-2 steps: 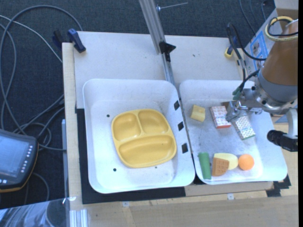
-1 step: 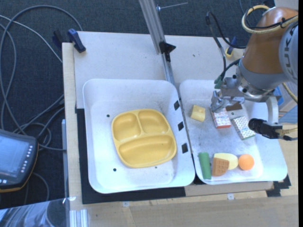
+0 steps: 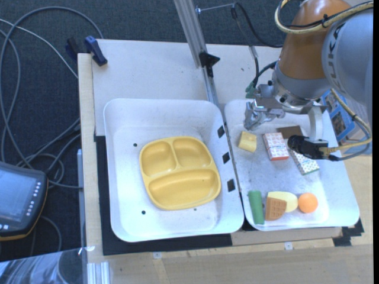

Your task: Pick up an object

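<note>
Gripper (image 3: 256,118): hangs over the right bin (image 3: 349,201), far corner; open or closed, cannot tell.
Nearest object: yellow block (image 3: 247,141), just below-left of the tips, apart.
Alternative: red-and-white box (image 3: 275,146), just right of it.

One fixed camera hangs above the bench (image 3: 148,70) and looks down at a slant, far enough off to take in both white bins, the left bin (image 3: 118,135) and the right bin (image 3: 343,209), plus dark floor beyond the bench's far and left edges.
</note>
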